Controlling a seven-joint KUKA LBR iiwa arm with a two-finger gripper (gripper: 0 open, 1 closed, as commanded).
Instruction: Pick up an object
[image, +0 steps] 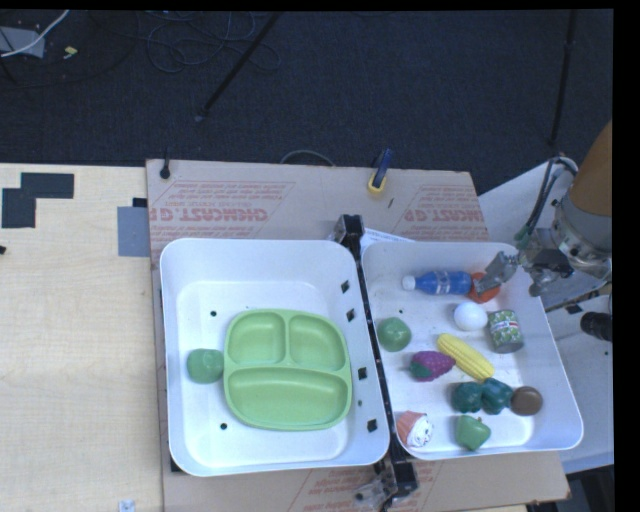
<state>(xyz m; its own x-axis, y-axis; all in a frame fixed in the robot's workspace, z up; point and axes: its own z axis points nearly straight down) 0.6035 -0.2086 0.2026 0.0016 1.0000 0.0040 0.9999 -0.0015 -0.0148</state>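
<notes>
My end effector (515, 265) hangs over the upper right corner of the right bin (560, 425), beside the blue bottle (441, 283) and a small orange piece (484, 293). Nothing sits in it, though I cannot tell how wide it stands. My likeliest target is the bottle, lying on its side near the bin's top edge, close to a white ball (468, 317). I judge it light, stiff and slick, prone to rolling, so I would take it across its middle, square to its long axis. The green-labelled can (505, 331) and yellow corn (465, 357) lie further down; the left bin (185, 300) carries a green tray (287, 369).
</notes>
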